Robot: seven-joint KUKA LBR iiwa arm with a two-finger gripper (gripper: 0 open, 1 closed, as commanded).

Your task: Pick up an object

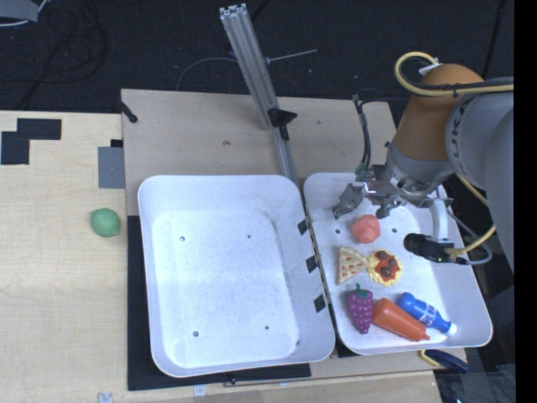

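1. The counter carries two white bins side by side; the left bin sits near its front edge.
2. The right bin holds all the toys.
3. The hand hangs over the right bin's back part with its fingers spread open, gripping nothing.
4. The carrot lies near the bin's front edge, beside a blue bottle and purple grapes.
5. A pizza slice and a yellow tart lie mid-bin.
6. The pink ball rests just in front of the hand.
7. A green ball lies on the counter's left part.
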